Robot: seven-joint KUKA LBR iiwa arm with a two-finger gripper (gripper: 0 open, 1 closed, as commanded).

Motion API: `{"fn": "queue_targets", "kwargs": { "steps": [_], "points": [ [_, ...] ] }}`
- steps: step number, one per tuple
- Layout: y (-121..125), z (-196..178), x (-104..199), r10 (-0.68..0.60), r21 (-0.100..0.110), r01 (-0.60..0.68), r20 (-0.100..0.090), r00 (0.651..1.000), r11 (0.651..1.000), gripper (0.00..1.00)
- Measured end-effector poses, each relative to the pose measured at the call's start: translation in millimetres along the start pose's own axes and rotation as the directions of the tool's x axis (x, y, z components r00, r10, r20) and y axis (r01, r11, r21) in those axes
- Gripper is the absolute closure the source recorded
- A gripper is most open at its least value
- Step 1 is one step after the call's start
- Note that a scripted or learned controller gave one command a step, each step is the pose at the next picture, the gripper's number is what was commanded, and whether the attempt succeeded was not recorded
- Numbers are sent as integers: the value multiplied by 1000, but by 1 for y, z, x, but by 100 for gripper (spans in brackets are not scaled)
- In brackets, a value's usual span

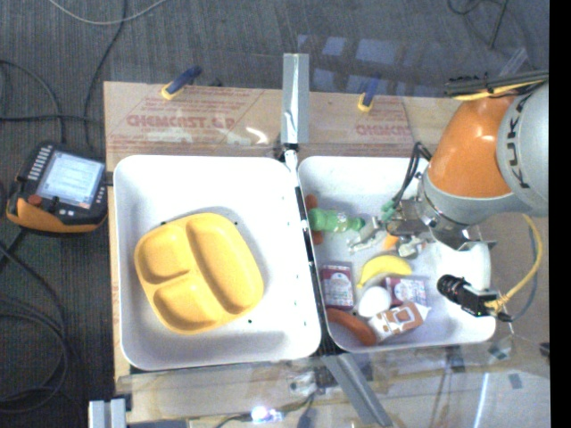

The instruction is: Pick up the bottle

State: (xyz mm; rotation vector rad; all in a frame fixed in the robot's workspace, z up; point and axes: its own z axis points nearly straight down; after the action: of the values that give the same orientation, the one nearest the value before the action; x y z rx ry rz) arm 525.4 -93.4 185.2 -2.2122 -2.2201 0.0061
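Even, bright overhead light fills the frame, and the two white bins (214, 172) come close to washing out, their walls nearly featureless. Shadows are soft and short: a faint grey one hugs the yellow divided plate (198, 270) along its upper edge. Glare streaks the clear sheet over the counter (178, 119) at upper centre and along the bottom edge. The orange band (473, 154) of the arm at right carries a broad sheen. Small items look slightly soft; the dark floor (53, 346) shows grain.

You see two bins side by side: a tray (199, 270) in the left bin (134, 185), a bottle (335, 222) and banana (385, 267) in the right bin (357, 172).
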Motion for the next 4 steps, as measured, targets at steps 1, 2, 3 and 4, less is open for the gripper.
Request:
{"fn": "queue_targets", "kwargs": {
  "steps": [1,2,3,4],
  "points": [
    [-8,5,2,111,-1,-111,-1,994,994,0],
    [79,92,-14,94,-9,-94,3,996,996,0],
    [22,5,15,212,0,-212,3,977,977,0],
    [68,94,-27,22,-10,-22,4,1000,1000,0]
  ]
}}
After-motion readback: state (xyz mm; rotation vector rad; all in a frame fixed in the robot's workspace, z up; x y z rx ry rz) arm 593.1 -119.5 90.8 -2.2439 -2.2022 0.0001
